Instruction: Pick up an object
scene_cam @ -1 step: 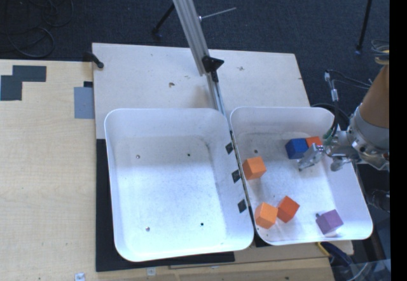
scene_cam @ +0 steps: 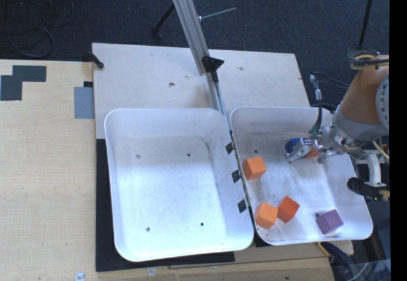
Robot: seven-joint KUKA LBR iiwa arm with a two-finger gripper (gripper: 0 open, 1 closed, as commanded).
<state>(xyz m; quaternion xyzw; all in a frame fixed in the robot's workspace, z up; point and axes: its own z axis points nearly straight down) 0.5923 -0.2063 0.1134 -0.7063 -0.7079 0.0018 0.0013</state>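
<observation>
Blue object (scene_cam: 294, 145) at gripper (scene_cam: 306, 150) — part hidden; looks small, rigid, light, I judge. Grip across its sides. Whether gripper holds it — cannot tell.

My arm (scene_cam: 365, 98) is grey with an orange band above the wrist, and my gripper (scene_cam: 310, 149) is silver metal. Both bins are white: the left bin (scene_cam: 121, 146) has some small dark specks on its floor, and the right bin (scene_cam: 267, 117) also. In the right bin I see three orange cubes (scene_cam: 254, 168) (one of them (scene_cam: 288, 208) is more red-orange than the others), a purple cube (scene_cam: 329, 221) and a small blue object (scene_cam: 294, 145) beside my gripper. The bench (scene_cam: 44, 165) is pale wood with grey patches (scene_cam: 82, 102). A black mat (scene_cam: 102, 210) lies under the bins. The floor (scene_cam: 286, 13) is dark blue-grey.
</observation>
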